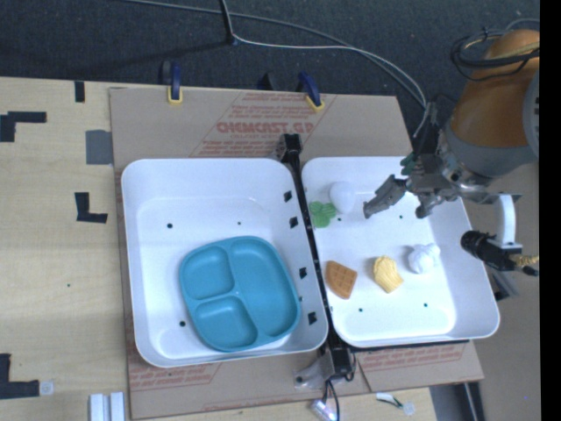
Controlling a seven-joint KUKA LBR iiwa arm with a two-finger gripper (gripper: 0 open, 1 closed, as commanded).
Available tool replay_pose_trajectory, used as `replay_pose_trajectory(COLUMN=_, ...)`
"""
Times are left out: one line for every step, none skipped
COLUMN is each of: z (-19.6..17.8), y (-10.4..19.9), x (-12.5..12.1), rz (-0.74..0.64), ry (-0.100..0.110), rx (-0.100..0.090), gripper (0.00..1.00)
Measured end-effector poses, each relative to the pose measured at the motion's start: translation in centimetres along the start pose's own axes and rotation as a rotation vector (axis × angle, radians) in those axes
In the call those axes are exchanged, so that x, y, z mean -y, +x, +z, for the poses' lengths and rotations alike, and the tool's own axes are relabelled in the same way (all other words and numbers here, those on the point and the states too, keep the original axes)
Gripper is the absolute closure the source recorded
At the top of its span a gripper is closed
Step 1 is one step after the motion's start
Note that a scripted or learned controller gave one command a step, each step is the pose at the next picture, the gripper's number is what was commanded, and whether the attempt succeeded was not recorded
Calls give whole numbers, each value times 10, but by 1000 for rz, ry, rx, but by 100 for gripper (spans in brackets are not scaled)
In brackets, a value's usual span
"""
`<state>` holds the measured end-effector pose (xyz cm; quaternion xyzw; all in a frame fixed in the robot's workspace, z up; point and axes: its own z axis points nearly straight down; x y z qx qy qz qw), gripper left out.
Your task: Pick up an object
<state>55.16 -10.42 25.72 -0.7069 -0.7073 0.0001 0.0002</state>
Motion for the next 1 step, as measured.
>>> replay_pose_trajectory(z=28, y=-66, x=-7, rz=5, ry=3, rx=1, gripper=0)
